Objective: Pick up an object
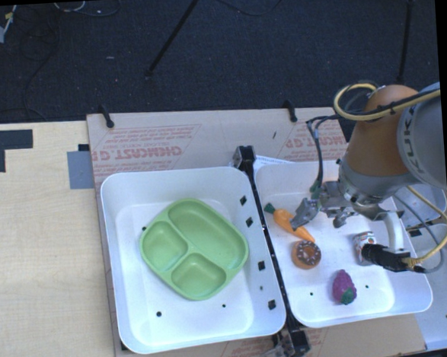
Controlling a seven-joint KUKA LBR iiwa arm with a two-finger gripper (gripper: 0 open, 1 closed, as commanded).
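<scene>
In the right bin point(400, 295) lie three toys. An orange carrot point(286, 221) with a green top rests near the bin's left wall. A brown-frosted donut point(307, 254) sits just below it, and a purple fruit with a green stem point(343, 286) lies toward the front. My gripper point(307, 212) is low over the carrot's right half and hides part of it, while the donut sits a little in front of it. The grey arm with its orange band point(377, 136) reaches in from the right.
The left bin point(134, 317) holds a green divided plate point(193, 248). A black divider point(263, 240) runs between the two bins. Cables and a white-and-black fitting point(375, 251) hang off the wrist over the right bin's right side.
</scene>
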